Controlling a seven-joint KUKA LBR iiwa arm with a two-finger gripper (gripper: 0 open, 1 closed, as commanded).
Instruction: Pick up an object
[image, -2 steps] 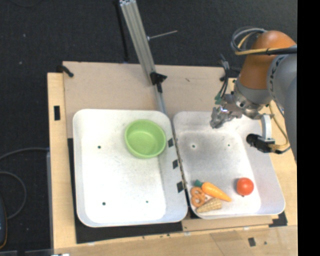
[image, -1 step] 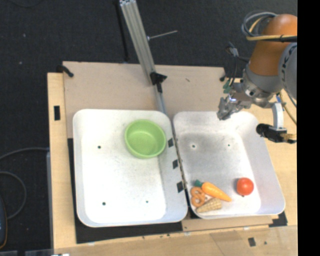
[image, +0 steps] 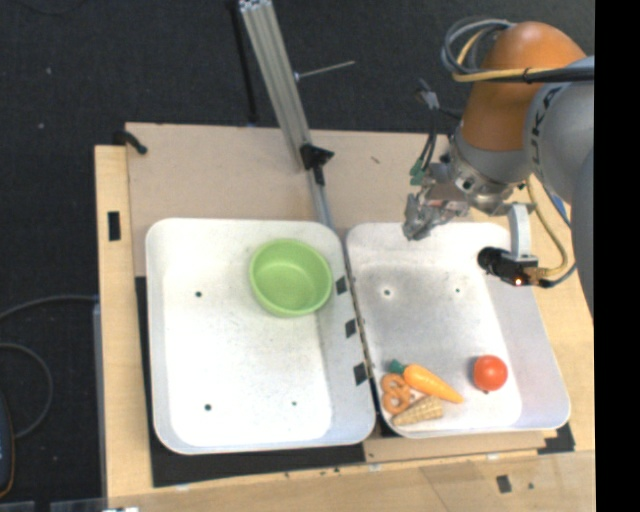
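- We could not tell the state of the grey two-finger gripper (image: 420, 222), which hung at the right white bin's (image: 440, 310) 12 o'clock rim.
- The small red plastic tomato (image: 490, 373) lay at 5 o'clock in that bin.
- We judged it light, rigid and slippery; grip across its widest middle.

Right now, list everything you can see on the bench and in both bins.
round green plastic bowl: one, green, upper middle of the left bin
orange toy carrot: one, orange with green top, near front edge of the right bin
small red tomato-like ball: one, red, right bin, right of the carrot
tan pretzel-shaped toy: one, orange-tan, beside the carrot
pale yellow corn-like toy: one, front edge of right bin
shallow white bins: two, side by side
gripper: one, grey, above right bin's far edge
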